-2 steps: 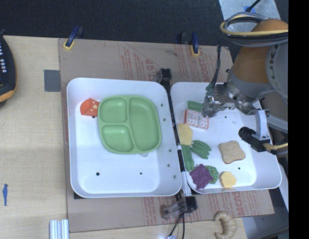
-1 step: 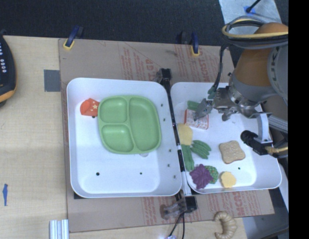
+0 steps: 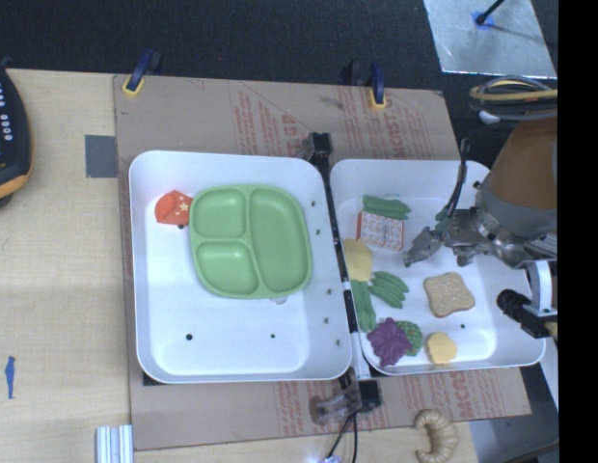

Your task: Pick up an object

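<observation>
My gripper (image 3: 444,251) hangs over the middle of the right bin (image 3: 492,355), its fingers spread with nothing between them. A toast slice (image 3: 448,294) lies just below it, and a red-and-white carton (image 3: 379,230) just to its left. A green bean pod (image 3: 386,205) lies at the back. Also in this bin are a yellow piece (image 3: 357,257), a pea pod (image 3: 389,285), a green vegetable (image 3: 363,307), purple grapes (image 3: 391,339) and a yellow lemon (image 3: 441,347).
The left bin (image 3: 164,345) holds a green divided plate (image 3: 251,241) and a red item with a star (image 3: 173,207). A tan curled object (image 3: 436,434) lies on the cardboard in front of the bins. A handheld controller (image 3: 5,143) sits at the far left.
</observation>
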`<state>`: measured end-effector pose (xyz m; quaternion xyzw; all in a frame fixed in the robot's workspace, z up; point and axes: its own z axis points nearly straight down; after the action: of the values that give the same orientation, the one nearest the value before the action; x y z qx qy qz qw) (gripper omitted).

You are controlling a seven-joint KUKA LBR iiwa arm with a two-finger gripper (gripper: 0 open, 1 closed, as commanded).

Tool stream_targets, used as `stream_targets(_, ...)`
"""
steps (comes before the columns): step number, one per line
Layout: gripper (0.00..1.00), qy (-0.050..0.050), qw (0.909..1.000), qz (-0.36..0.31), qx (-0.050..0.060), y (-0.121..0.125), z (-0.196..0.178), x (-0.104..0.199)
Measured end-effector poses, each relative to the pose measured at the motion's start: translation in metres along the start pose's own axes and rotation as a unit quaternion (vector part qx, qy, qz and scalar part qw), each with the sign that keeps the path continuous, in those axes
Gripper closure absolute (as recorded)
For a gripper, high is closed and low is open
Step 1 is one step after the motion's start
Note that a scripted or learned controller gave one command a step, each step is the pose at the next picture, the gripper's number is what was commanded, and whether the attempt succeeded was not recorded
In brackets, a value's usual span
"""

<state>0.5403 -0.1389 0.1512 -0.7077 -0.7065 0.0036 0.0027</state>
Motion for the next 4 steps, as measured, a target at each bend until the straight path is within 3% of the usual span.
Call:
stream_targets(1,0.0,0.002,1.0,-0.005,0.0,-0.015,0.063,0.042)
stream_targets(2,1.0,0.001,1.0,-0.004,-0.002,-0.014,0.049,0.039)
stream_targets(3,0.0,0.001,1.0,-0.005,-0.001,-0.014,0.05,0.039)
stream_targets(4,0.0,0.002,1.0,-0.002,0.001,-0.067,0.061,0.032)
